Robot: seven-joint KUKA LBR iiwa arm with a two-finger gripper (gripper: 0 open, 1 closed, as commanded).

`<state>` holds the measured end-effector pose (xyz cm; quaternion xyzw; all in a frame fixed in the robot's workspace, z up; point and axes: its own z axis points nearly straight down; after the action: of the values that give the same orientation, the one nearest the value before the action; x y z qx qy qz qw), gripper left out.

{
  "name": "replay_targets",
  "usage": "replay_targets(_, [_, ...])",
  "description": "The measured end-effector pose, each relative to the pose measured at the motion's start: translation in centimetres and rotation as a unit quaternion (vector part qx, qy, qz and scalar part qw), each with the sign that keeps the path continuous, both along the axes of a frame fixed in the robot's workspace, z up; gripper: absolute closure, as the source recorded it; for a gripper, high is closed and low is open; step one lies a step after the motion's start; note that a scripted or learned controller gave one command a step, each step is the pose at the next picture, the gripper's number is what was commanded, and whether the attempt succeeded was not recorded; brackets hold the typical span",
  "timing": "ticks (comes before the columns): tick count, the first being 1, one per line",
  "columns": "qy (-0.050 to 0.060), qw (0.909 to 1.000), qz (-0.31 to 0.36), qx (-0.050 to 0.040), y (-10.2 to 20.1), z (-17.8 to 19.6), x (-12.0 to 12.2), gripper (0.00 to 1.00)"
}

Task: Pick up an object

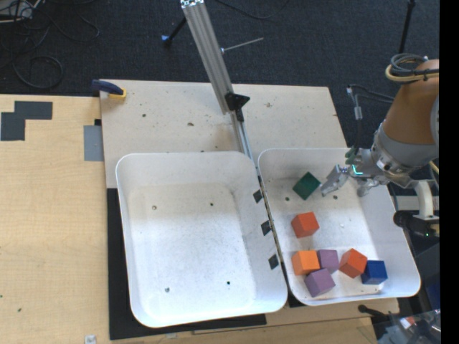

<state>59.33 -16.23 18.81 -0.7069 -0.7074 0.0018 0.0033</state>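
Observation:
The right bin [401, 264] holds several blocks. A dark green cube [307, 185] lies near its back. An orange-red cube [305, 224] sits in the middle. Along the front lie an orange cube [306, 261], two purple cubes [320, 281], another orange-red cube [352, 261] and a blue cube [374, 271]. My gripper [350, 183] hangs over the back right part of this bin, to the right of the green cube. Its fingers [333, 182] are spread apart with nothing between them.
The left bin [136, 192] stands beside the right one, with a row of black clips [266, 226] along the shared wall. A slanted metal rail [215, 63] rises behind the bins. A blue and yellow tool [109, 89] lies at the bench's back left corner.

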Motion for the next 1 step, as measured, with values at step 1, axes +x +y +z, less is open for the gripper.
replay_targets(1, [-0.002, 1.0, 0.0, -0.0004, -0.02, 0.2, 0.09, 0.0])
